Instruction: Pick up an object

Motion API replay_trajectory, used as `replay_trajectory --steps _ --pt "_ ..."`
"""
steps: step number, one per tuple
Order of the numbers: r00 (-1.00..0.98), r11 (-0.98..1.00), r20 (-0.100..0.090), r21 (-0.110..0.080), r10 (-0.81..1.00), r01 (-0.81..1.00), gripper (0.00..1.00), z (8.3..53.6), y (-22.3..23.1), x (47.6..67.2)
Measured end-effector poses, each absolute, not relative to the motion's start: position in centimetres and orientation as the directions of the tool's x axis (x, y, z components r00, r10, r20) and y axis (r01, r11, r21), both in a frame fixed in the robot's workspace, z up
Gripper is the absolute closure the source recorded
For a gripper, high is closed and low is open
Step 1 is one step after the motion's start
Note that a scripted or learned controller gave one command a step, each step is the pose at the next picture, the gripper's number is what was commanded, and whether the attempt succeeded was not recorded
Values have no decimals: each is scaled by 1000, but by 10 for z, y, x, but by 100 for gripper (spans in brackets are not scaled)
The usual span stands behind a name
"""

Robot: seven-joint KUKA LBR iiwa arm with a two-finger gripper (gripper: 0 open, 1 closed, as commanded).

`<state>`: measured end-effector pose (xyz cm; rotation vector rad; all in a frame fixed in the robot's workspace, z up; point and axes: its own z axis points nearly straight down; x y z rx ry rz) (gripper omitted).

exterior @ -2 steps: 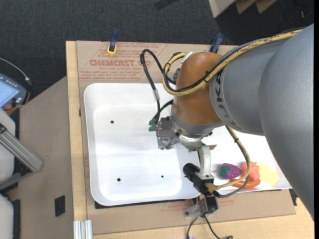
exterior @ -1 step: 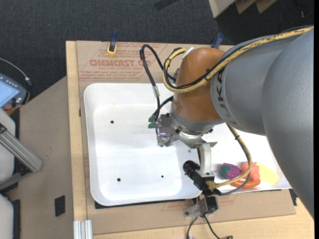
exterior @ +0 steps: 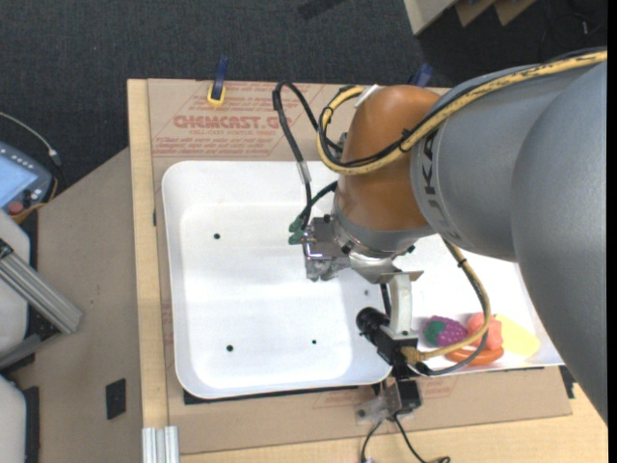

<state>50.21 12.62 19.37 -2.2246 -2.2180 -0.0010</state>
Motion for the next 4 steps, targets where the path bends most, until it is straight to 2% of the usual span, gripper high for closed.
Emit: replay_trajectory --steps 1,2,3,4 --pt "8 -8 -1 -2 1000 1000 100 226 34 478" --pt "-1 1 -1 11 1000 1000 100 309 41 541" --pt "1 -1 1 -6 1000 1000 100 278 47 500" --pt "0 0 0 0 1000 1000 100 289 47 502"
